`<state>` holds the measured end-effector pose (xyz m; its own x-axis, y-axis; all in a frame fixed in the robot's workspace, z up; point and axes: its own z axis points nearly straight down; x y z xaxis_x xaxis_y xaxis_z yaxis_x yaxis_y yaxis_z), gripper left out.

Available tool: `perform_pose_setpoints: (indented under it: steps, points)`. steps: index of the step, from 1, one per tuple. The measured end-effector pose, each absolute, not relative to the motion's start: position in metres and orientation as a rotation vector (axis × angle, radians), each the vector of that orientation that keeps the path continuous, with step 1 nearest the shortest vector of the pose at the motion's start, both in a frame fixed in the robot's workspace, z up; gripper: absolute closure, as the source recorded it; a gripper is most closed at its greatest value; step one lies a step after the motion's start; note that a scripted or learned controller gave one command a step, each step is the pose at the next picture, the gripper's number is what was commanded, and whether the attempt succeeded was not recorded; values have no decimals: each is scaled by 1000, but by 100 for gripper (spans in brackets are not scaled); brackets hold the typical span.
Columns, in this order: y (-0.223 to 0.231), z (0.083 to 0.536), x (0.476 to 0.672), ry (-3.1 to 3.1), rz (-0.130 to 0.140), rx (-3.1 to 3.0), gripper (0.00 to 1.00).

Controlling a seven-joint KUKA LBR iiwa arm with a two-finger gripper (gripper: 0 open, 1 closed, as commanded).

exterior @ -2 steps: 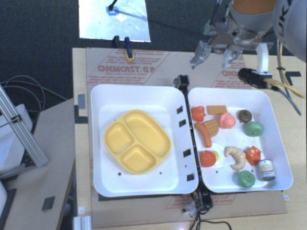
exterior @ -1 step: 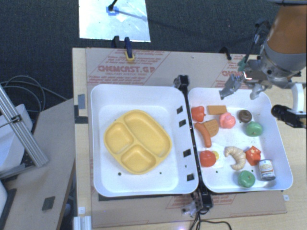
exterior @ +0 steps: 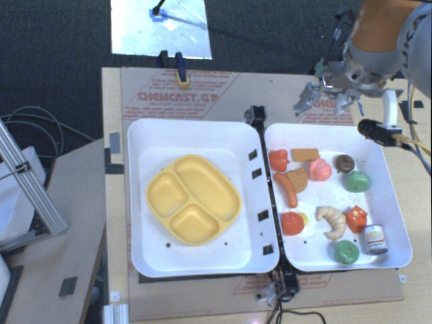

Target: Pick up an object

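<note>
A grey robot arm with an orange band reaches in from the right, and its gripper hangs above the bench just beyond the far rim of the right bin. The gripper carries nothing. Whether it is spread or closed cannot be told from this angle.

Every candidate object lies nearer the camera than the gripper, inside the right bin. Closest to it, just below and slightly left, sit a red pepper-like toy and an orange wedge. A little further below are a pink round toy, an orange-brown slice and a red sausage — these three crowd together, touching or nearly so. Below and to the gripper's right lie a brown round piece and a green ball. Furthest off, toward the near rim, are a tomato-like toy, a pale croissant shape, a red strawberry-like toy, a small jar and a second green ball.

Far to the gripper's left, the left bin holds a yellow divided plate.

The step in hand looks to be the approach — choosing a target and descending. To do it well, favour an object standing apart, such as the green ball near the right wall or the brown round piece, rather than the crowded cluster. Centre over it before lowering, and keep off the bin's walls.
</note>
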<state>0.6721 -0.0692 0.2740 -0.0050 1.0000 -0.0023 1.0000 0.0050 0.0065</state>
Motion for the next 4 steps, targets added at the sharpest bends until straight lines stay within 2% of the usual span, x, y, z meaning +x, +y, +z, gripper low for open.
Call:
perform_pose_setpoints:
  steps: [1, 2, 3, 4]
  points:
    - [-138, 222, 622, 2217, -6, 2229, 0]
    - [-201, 78, 600, 2219, -6, 2228, 0]
    - [-197, 97, 605, 2218, 6, 2215, 100]
    - [-122, 231, 641, 2227, 17, 2199, 100]
